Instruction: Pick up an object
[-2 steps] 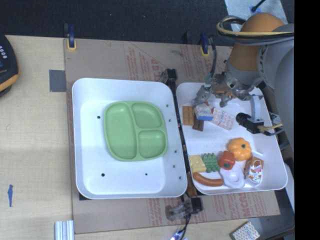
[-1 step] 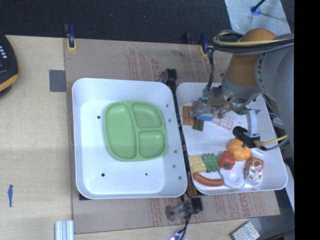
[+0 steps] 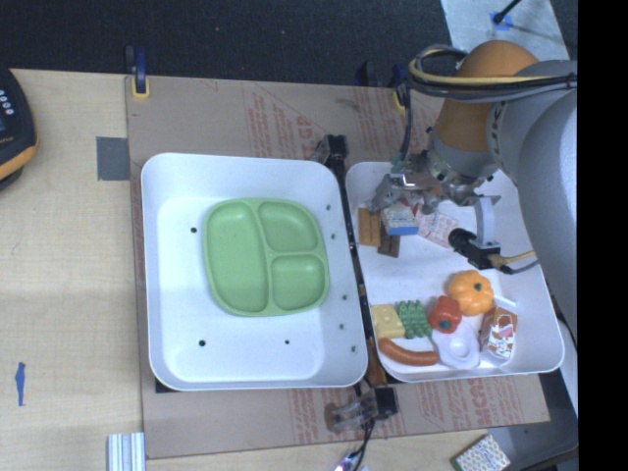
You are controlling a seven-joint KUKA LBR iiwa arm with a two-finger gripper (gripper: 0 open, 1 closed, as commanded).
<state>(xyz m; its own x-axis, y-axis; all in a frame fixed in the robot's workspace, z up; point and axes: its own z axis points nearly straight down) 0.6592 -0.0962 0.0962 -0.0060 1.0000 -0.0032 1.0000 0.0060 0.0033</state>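
1. Arm pose: Note that the arm (image 3: pixel 510 116) enters from the right of the camera view, with its orange band at the top. It bends down over the far left corner of the right bin (image 3: pixel 471 373).

2. End effector: The gripper (image 3: pixel 400 196) is lowered into that corner. You cannot tell how far it is open, and the view does not show anything held in it.

3. Candidate objects: A blue-and-white item (image 3: pixel 400 226) lies directly below the gripper in the view, close enough that contact cannot be ruled out. A brown block (image 3: pixel 369 229) lies just to the gripper's left, against the bin wall. A pink-and-white packet (image 3: pixel 437 226) lies just to its right.

4. Remaining contents: Well apart from the gripper, at the near end of the same bin, you see an orange pumpkin (image 3: pixel 469 290), a red tomato (image 3: pixel 444 314), a yellow wedge (image 3: pixel 387 320), a sausage (image 3: pixel 407 353) and a small carton (image 3: pixel 499 337).

5. Left bin (image 3: pixel 149 263): It lies to the gripper's left and holds a green divided plate (image 3: pixel 265 256).
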